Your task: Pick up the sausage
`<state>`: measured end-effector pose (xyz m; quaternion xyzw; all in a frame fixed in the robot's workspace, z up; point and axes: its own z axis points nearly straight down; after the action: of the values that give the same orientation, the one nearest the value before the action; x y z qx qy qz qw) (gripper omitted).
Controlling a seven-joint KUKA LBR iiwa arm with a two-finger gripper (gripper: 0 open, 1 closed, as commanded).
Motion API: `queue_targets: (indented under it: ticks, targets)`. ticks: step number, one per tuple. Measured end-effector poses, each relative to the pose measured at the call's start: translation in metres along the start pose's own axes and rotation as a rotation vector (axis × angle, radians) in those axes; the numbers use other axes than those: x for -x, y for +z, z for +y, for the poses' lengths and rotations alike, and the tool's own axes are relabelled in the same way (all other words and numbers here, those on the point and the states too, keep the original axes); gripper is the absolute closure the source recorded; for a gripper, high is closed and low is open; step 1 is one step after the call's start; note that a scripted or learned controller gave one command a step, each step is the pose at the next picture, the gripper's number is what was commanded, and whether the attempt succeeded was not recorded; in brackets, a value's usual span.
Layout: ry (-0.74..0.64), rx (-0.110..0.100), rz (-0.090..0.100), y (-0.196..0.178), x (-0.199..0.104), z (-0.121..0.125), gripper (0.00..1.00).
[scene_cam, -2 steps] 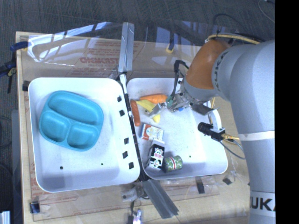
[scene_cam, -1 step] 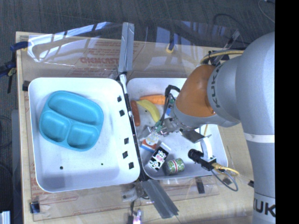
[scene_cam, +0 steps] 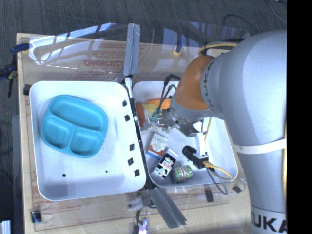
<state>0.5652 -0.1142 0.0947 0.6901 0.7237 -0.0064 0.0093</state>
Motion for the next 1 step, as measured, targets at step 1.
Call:
queue_targets:
  ticks: [1]
  targets:
    - [0.259,-0.009,0.022,0.0042,0.0117,0.0316,0.0]
